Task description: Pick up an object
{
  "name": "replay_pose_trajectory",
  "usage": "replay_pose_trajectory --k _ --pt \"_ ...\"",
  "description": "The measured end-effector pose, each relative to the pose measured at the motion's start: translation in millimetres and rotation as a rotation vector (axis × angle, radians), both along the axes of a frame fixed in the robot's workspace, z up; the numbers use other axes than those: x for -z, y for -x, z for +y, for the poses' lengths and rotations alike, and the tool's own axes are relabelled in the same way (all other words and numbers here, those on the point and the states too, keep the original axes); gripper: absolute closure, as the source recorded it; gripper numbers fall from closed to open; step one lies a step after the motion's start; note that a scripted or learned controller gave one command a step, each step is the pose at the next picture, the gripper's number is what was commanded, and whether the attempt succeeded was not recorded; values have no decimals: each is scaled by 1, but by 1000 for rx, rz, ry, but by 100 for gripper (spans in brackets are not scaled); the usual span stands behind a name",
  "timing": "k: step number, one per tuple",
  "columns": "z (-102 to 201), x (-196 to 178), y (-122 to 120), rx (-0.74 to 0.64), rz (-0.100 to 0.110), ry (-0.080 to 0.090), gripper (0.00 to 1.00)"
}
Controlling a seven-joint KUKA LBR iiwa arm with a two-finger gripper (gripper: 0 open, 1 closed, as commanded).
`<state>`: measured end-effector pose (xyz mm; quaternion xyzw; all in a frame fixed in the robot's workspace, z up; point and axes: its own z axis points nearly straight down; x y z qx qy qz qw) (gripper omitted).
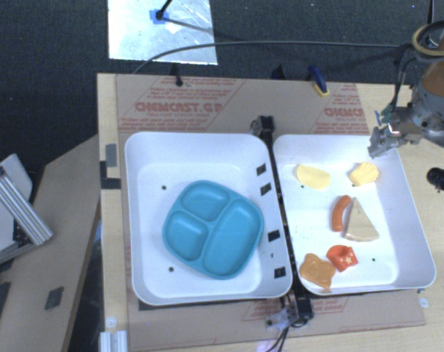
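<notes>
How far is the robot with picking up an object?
Nothing looks picked yet. The chip, ridged piece, sausage, wedge, tomato and toast all lie in the right bin. The gripper hangs near the ridged piece. Descent, grasp and lift remain.

Arm cut off at right edge, tool fingers too small to tell

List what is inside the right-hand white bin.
In the right bin: a pale yellow chip-like piece, a ridged yellow piece, a sausage, a pale wedge touching it, a red piece, an orange-brown piece. Anything beneath them is hidden.
</notes>
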<state>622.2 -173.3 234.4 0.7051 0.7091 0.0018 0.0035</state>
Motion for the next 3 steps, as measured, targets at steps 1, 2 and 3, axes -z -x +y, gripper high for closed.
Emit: replay_pose_trajectory --k 1,2,3 --pt "54 -6 -11 -4 3 -3 100" --pt "109 -10 -19 -3 4 -2 100" --pt "161 3 -15 -4 7 -4 100"
